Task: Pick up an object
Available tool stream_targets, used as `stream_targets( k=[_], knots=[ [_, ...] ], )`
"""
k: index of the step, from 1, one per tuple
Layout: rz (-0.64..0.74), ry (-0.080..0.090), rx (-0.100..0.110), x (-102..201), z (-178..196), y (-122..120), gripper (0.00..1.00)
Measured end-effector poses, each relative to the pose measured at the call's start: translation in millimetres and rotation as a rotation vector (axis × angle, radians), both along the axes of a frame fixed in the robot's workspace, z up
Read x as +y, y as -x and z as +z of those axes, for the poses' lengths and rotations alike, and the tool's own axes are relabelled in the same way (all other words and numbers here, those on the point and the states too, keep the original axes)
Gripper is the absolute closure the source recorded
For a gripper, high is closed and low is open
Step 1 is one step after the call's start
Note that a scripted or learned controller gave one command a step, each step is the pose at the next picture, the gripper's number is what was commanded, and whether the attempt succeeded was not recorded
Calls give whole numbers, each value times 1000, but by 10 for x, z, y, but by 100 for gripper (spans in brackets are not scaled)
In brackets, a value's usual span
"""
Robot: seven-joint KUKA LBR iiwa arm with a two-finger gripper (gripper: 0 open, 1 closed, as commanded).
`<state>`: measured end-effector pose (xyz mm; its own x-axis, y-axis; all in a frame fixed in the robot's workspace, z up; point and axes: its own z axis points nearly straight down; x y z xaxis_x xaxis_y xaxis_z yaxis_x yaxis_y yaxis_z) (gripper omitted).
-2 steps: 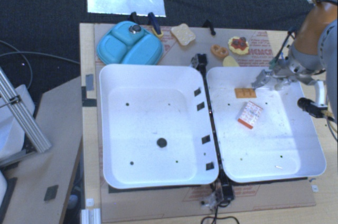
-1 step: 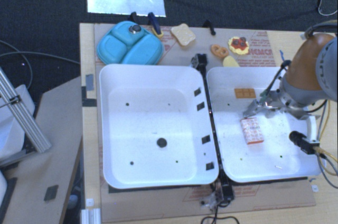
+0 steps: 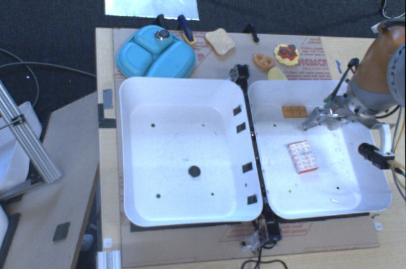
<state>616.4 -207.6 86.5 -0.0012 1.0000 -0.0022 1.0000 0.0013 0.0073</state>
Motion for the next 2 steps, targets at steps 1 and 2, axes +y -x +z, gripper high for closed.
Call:
stream_targets(
  k=[1,2],
  knots=[
    [-4,0,-2,222,19,1073,0],
    [5,-3,3,15,3,710,0]
  ],
)
